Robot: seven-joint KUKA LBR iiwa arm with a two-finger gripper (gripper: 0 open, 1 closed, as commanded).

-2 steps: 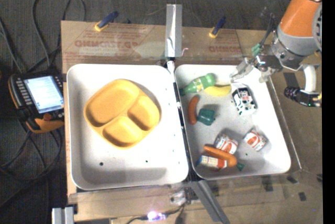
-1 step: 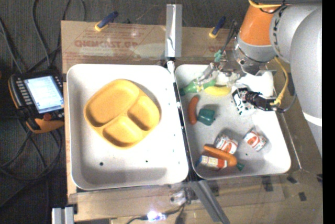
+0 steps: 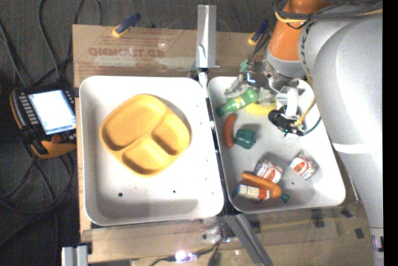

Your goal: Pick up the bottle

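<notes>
While the gripper [image 3: 249,86] is low at the back of the right bin [image 3: 329,193], the green bottle [image 3: 237,101] lies on its side just under it, touching or almost touching; whether the gripper is closed on the bottle I cannot tell. In this same bin there are a small orange sausage [image 3: 229,130], a dark green block [image 3: 245,138], two red and white cans [image 3: 268,169] [image 3: 303,166], and a carrot [image 3: 261,183] lying above a flat packet [image 3: 256,193]. The left bin [image 3: 106,199] holds one yellow tray [image 3: 145,133] with three compartments.
</notes>
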